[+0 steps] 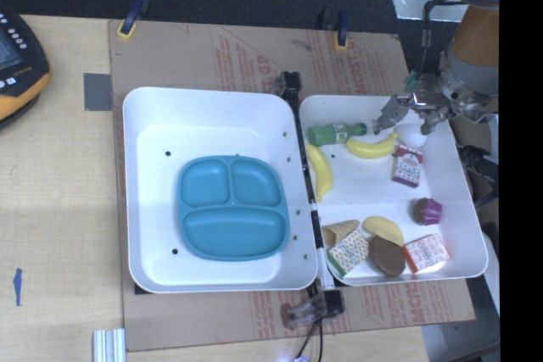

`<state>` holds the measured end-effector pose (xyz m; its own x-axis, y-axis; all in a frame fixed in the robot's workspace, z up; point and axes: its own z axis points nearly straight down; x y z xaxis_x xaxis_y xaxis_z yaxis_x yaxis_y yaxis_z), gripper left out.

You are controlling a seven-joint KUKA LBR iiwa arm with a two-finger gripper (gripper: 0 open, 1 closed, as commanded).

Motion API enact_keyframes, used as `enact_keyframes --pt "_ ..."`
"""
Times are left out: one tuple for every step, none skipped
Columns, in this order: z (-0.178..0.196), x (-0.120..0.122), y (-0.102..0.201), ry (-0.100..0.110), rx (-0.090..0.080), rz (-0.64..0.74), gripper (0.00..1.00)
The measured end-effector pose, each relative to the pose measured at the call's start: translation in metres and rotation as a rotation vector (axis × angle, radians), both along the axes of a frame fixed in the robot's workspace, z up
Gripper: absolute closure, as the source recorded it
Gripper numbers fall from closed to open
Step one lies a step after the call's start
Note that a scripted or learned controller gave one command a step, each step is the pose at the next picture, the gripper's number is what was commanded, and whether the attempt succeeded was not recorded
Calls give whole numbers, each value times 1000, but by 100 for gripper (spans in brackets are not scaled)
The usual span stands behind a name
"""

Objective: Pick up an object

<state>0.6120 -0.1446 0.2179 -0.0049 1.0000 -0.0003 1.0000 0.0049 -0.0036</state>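
Here's the gripper poised at the far end of the right-hand shallow white plastic bin, fingers spread apart and nothing between them. Just beside it lies a curved yellow toy banana, near a small green bottle on its side; either looks like the target, judging by the hover. A second yellow banana hugs the bin's left wall, hard to get fingers around there. A small red-and-white carton and a purple cup-like piece sit apart; more snack pieces crowd the near edge. The left-hand white bin carries a blue three-compartment plastic plate, likely kept as a drop zone. Both bins rest on a brown cardboard sheet clamped onto the pale wooden desk, dark floor beyond.
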Motion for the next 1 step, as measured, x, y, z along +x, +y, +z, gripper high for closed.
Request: enact_keyframes --pt "-105 -14 -53 9 0 -4 0"
